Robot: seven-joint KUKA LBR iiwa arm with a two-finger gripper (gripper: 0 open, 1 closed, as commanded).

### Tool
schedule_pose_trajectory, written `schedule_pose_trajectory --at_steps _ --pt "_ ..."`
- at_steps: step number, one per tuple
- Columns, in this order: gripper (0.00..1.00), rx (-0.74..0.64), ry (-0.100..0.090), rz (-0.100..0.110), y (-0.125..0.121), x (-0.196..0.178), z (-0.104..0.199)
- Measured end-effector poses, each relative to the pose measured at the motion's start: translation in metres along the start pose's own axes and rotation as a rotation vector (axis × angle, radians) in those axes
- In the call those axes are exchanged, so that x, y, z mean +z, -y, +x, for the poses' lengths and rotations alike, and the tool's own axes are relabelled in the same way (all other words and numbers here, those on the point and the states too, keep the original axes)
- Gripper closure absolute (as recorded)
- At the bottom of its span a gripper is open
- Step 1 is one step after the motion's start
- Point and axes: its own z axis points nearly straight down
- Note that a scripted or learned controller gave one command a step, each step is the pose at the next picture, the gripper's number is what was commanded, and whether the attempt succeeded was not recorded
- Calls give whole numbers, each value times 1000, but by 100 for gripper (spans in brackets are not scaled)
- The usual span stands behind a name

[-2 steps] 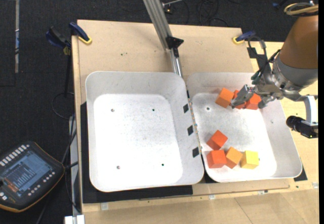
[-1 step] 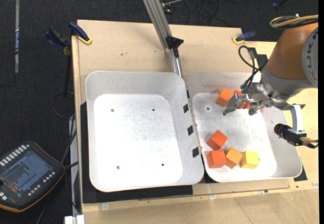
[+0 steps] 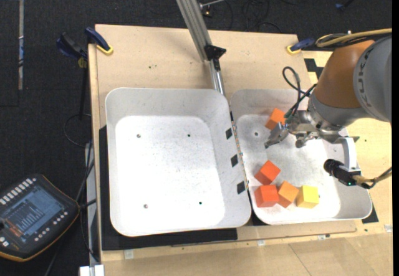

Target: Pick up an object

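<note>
I see the claw (image 3: 288, 136) spread open, gripping nothing, over the right bin (image 3: 355, 209) — an orange cube (image 3: 275, 118) just beside it. My worry: descending off-centre, one finger nudges that cube aside.

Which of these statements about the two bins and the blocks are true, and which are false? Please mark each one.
1. All the blocks lie in the right bin. True.
2. There is a green block among them. False: they are orange, like the orange block near the bin's middle, and one yellow block.
3. The yellow block lies at the near edge, beside an orange one. True.
4. The gripper hangs above the left bin. False: it is above the right bin.
5. One orange block lies apart, at the far side. True.
</note>
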Motion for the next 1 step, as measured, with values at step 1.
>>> schedule_pose_trajectory --at_steps 1 --pt "100 2 1 -6 -1 -14 -1"
